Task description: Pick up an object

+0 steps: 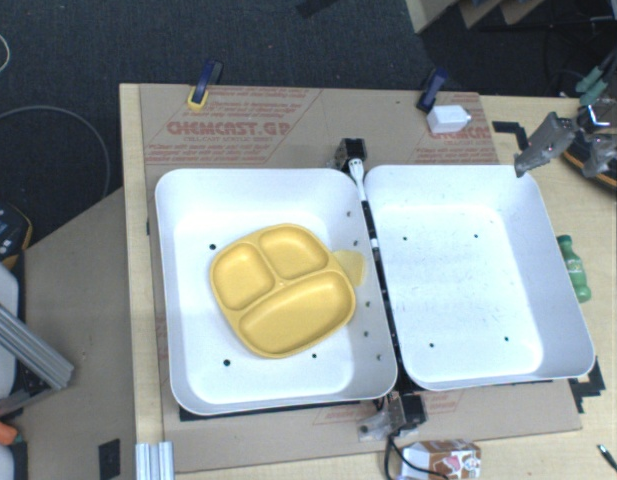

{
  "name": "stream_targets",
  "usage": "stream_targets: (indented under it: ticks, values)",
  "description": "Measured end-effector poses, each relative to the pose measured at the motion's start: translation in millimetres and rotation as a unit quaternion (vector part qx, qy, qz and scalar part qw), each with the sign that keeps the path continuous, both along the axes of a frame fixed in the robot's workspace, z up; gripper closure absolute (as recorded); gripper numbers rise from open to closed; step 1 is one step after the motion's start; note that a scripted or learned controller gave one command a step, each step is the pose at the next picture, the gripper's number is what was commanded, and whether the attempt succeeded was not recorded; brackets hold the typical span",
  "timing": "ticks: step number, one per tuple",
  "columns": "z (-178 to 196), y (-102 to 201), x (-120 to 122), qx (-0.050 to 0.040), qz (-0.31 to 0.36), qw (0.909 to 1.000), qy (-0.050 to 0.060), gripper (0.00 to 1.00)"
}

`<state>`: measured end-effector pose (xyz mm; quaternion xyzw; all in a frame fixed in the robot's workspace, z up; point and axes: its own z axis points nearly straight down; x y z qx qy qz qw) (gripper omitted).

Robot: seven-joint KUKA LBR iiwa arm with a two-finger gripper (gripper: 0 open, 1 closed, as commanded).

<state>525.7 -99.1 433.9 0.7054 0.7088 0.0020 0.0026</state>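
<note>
A yellow divided plate [281,290] with three compartments lies flat in the left white bin [188,208], a little right of the bin's middle. A small pale yellow piece [352,265] pokes out from under its right rim. My gripper [548,144] is at the far upper right, above the bench just beyond the back right corner of the right white bin [548,228]. It is far from the plate, and nothing is visibly held in it.
A black divider clip [354,155] sits at the back between the bins. A white block [448,119] and two clamps [203,83] sit along the bench's back edge. A green object [574,268] lies outside the right bin's right wall.
</note>
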Motion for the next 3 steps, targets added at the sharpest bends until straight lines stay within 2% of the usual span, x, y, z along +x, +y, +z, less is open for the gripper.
stream_targets:
  ticks: [1,2,3]
  values:
    - [108.4,85.6,-47.9,0.0015,0.003,1.0000,-0.004,0.00]
    - [112.6,81.1,-45.5,0.0000,-0.002,1.0000,0.000,1.00]
    - [-16.6,82.5,-47.2,0.0005,-0.003,1.0000,0.008,1.00]
